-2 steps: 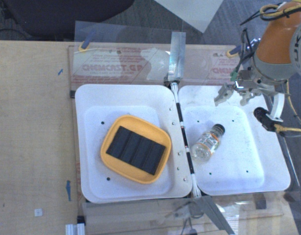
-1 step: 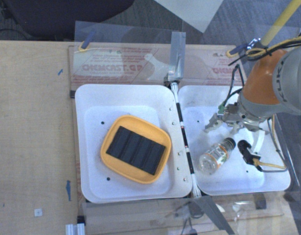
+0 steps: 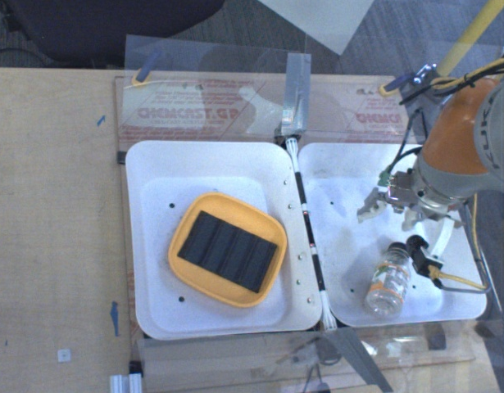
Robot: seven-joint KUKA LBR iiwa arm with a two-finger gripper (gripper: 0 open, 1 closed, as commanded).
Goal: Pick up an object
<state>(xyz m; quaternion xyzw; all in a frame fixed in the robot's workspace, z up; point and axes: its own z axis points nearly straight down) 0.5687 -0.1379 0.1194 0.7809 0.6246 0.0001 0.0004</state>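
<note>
The approach step is judged in hand. The hand [image 3: 411, 219] is poised over the right bin [image 3: 342, 178], fingers spread wide, nothing held. The bottle [image 3: 386, 280] lies at its six o'clock; descent and closure are called for.

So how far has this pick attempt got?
Nothing looks picked yet. The clear bottle lies on its side on the floor of the right bin, and the yellow tray sits in the left bin. The gripper is above the bottle. Grasping and lifting remain.
</note>
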